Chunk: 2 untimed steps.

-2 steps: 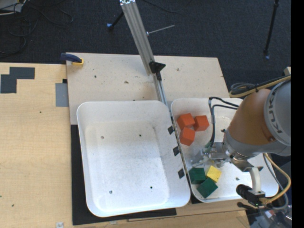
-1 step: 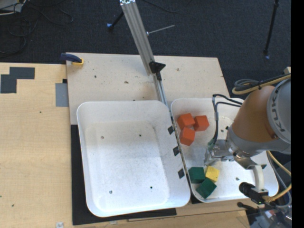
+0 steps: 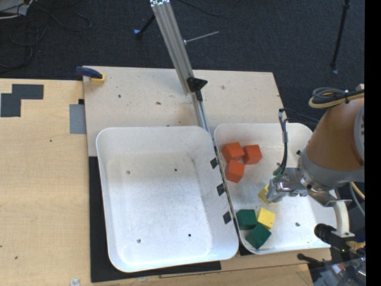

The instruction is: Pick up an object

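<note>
yellow block (image 3: pixel 264 193) touching gripper (image 3: pixel 275 190)

A slanted aluminium rail (image 3: pixel 177 43) crosses the bench (image 3: pixel 143 97).

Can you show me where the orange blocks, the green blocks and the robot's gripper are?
orange blocks (image 3: pixel 236 171): camera view, on the lowest block's top face.
green blocks (image 3: pixel 247 219): camera view, on the upper block's top.
gripper (image 3: pixel 275 190): camera view, at its fingertips.
</note>
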Each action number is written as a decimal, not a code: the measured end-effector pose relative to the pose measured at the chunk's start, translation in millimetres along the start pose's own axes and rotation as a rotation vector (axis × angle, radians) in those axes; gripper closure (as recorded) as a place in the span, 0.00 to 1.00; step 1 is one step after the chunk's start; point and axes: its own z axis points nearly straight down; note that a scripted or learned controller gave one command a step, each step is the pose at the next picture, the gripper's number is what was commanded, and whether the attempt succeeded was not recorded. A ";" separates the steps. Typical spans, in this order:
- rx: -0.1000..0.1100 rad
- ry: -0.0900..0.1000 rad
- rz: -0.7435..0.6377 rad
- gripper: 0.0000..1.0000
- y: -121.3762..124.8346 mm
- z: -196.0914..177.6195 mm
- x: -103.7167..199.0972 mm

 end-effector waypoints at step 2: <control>0.003 0.001 -0.014 1.00 24.8 -46.3 53.0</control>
